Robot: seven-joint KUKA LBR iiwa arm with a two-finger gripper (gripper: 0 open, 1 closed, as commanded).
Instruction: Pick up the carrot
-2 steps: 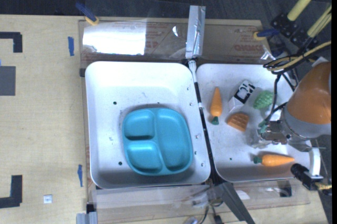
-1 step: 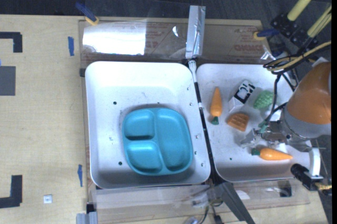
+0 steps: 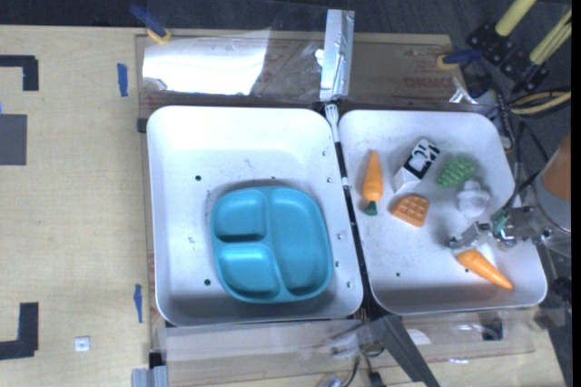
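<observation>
The gripper (image 3: 472, 235) sits low in the right white bin (image 3: 525, 287), to the right of the orange waffle piece (image 3: 409, 210) and a little nearer the camera. It reads as a small tangle of metal, and whether it is open or closed cannot be told from this slanted look down. Nothing is visibly held in it.

There are 2 carrot-like pieces in this bin. An orange cone with no green showing (image 3: 484, 269) lies to the lower right of the waffle piece, just beside the gripper on its near side; whether the 2 touch is unclear. The carrot with a green stub (image 3: 372, 181) lies to the upper left of the waffle piece, near it but apart, and well away from the gripper.

Further from the gripper, right of and above the waffle piece, sit a pale white lump (image 3: 472, 194), a green knobbly toy (image 3: 457, 171) and a black-and-white block (image 3: 419, 158). Far to the left of the waffle piece, the left bin (image 3: 172, 140) holds a blue divided plate (image 3: 270, 242).

As a judgement, the task is at the approach or grasp stage: both orange pieces rest on the bin floor, so securing a grip and lifting are not yet done
</observation>
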